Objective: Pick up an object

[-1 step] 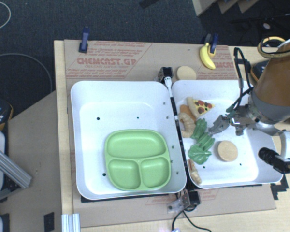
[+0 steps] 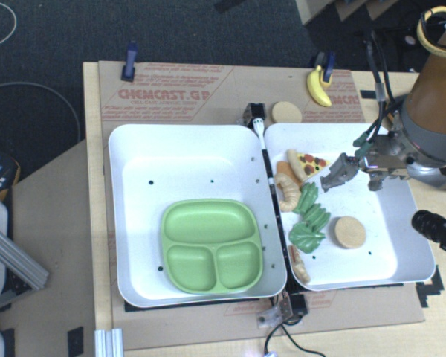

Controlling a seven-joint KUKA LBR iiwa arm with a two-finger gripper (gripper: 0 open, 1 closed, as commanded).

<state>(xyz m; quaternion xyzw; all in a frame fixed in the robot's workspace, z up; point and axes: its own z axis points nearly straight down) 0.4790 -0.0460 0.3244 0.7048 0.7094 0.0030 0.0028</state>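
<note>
The right bin (image 2: 390, 270) holds several toy foods. A pizza slice (image 2: 309, 163) lies at its back left, with a tan bread piece (image 2: 287, 186) beside it along the left wall. A green leafy piece (image 2: 310, 218) sits in the middle, a round tan cookie (image 2: 350, 232) to its right, and another bread piece (image 2: 298, 266) near the front left corner. My gripper (image 2: 334, 177) hangs over the bin just right of the pizza slice, above and behind the cookie, tilted to the left. I see nothing held in it.
The left bin (image 2: 134, 169) holds a green divided plate (image 2: 210, 244). Behind the bins a toy banana (image 2: 319, 88) and a tan disc (image 2: 286, 113) lie on the bench. The arm enters from the right over the right bin's back edge.
</note>
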